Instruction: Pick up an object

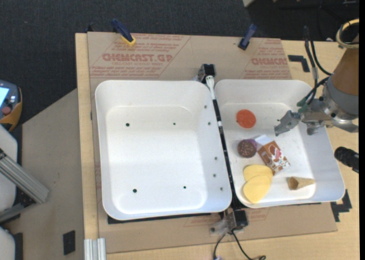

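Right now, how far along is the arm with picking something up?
Nothing looks picked yet. The orange disc, brown round piece, snack packet, yellow pieces and tan wedge all lie in the right bin. In hand: the gripper is over that bin, right of the disc. Left: grasp and lift.

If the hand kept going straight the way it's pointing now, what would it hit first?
The hand points left across the right bin, roughly toward the orange disc, so that looks like the first thing in its line. Its height above the bin floor is unclear from this slant, so it might pass over the disc.
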### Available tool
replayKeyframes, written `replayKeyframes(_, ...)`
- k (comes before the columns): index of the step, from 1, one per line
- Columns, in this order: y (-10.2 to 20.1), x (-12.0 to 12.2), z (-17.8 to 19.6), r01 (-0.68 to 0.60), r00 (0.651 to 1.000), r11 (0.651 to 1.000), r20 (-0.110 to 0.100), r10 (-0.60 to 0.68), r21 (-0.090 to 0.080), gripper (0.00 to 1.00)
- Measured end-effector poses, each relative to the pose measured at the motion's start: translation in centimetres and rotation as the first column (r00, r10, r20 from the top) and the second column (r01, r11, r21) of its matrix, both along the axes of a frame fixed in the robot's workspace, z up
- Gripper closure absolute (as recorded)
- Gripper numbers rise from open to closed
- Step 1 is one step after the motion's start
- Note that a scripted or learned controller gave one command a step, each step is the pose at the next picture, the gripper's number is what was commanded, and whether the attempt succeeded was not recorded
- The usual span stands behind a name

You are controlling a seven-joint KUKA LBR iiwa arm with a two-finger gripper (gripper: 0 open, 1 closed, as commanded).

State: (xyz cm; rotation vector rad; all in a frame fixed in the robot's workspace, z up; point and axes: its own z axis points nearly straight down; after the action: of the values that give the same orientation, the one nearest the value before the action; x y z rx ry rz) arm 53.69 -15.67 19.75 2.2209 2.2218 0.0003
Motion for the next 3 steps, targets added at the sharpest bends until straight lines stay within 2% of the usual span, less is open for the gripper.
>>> replayKeyframes(1, 5.6, 2.3, -11.5, -0.006, 1.000, 1.000, 0.001, 0.006, 0.000, 0.00)
replayKeyframes(2, 2.3, 2.0, -11.3, 0.003, 1.000, 1.000, 0.001, -0.003, -0.002, 0.00)
replayKeyframes(3, 2.4, 2.1, -10.2, 0.001, 1.000, 1.000, 0.004, -0.001, -0.002, 1.00)
